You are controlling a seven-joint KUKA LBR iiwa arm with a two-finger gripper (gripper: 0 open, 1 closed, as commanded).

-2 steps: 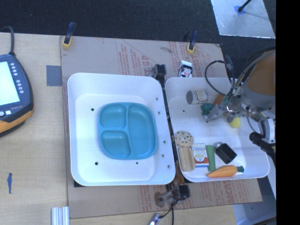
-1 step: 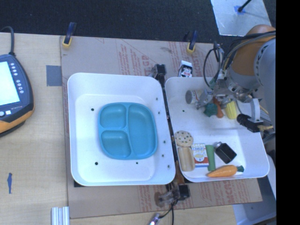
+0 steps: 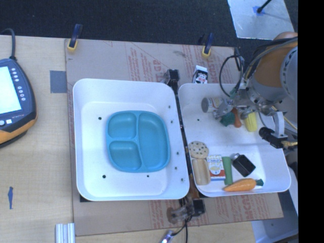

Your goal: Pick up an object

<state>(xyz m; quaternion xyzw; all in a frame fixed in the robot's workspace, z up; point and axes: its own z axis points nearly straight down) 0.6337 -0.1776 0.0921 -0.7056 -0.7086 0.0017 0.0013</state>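
1. Since the nearest rim of the right bin (image 3: 283, 186) collects what slides down, I see a carrot (image 3: 242, 185) lying along it, with a small carton (image 3: 216, 167), a wooden block (image 3: 200, 170), a green stick (image 3: 227, 170) and a black block (image 3: 243, 164) crowded just above — and a speckled cookie (image 3: 198, 149) beside the bin's left wall.
2. Left of these sits the other bin (image 3: 86, 135), holding a blue tray (image 3: 137, 140) flat in its middle, well apart from the clutter.
3. Farther back, the gripper (image 3: 234, 109) hangs low over the right bin's far end, among a grey can (image 3: 208, 104), an orange piece (image 3: 236, 119) and a yellow piece (image 3: 250, 121) — I judge it is aiming at one of them.
4. Whether its claw is apart or together I cannot tell; the wrist hides it.
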